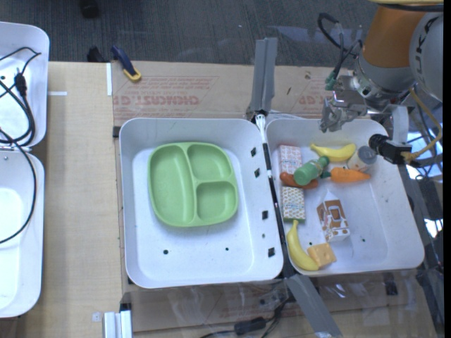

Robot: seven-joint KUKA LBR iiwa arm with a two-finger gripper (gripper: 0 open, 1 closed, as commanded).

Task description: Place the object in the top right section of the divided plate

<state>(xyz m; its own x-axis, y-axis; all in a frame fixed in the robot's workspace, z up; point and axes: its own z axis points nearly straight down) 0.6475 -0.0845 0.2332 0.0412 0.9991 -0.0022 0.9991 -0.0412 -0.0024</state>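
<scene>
The green divided plate (192, 184) lies in the left white bin (141, 259), with one long section on its left and two smaller ones on its right; its top right section (209, 163) holds nothing. My gripper (334, 118) hangs over the far edge of the right bin (394, 252), just behind a small yellow banana (334, 151). Nothing shows in its grasp. Close by in that bin lie a green vegetable (311, 170), an orange carrot (349, 176) and a pale round piece (363, 156).
The right bin also holds a pink wafer packet (289, 157), a patterned packet (293, 203), a brown and white carton (333, 219), a second banana (299, 248) and an orange cracker (322, 255). A grey divider post (264, 76) stands between the bins.
</scene>
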